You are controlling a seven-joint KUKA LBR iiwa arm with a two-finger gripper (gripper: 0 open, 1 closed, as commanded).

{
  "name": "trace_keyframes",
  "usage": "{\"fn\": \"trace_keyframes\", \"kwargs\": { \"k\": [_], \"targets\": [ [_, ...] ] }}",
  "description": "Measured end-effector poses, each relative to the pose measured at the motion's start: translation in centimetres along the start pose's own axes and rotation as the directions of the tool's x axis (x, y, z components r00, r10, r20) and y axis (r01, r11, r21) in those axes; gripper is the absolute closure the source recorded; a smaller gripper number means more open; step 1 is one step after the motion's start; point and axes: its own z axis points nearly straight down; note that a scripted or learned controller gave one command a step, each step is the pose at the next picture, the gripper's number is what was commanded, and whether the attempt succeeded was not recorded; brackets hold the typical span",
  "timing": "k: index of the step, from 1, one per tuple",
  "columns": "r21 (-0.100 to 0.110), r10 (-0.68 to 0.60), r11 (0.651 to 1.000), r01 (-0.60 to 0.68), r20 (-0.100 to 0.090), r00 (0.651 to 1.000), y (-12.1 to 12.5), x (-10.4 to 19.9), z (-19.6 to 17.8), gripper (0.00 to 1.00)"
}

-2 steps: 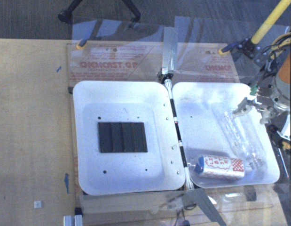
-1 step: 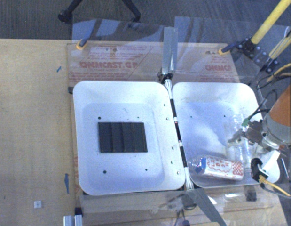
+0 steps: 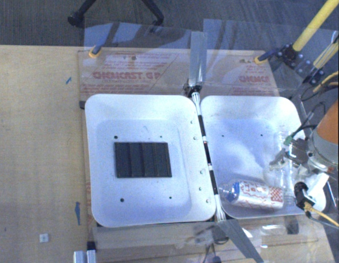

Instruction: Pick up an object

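Claw [image 3: 284,160], grip state indiscernible, hangs at frame right above red-and-white patterned tube [image 3: 251,193] lying in right white bin [image 3: 240,111]; nothing lifted.

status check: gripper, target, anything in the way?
Gripper low over right bin, near side. Tube lying flat at front wall, not held. Dark ridged block in left bin.

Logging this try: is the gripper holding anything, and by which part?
Cannot be told. The gripper hovers above the tube in the right bin; nothing shows between its fingers.
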Motion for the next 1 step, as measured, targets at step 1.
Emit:
{"fn": "trace_keyframes", "kwargs": {
  "k": [1],
  "targets": [
    [-0.011, -0.149, 0.989, 0.149, 0.023, 0.989, -1.54, 4.85, -9.77, 1.0]
  ]
}}
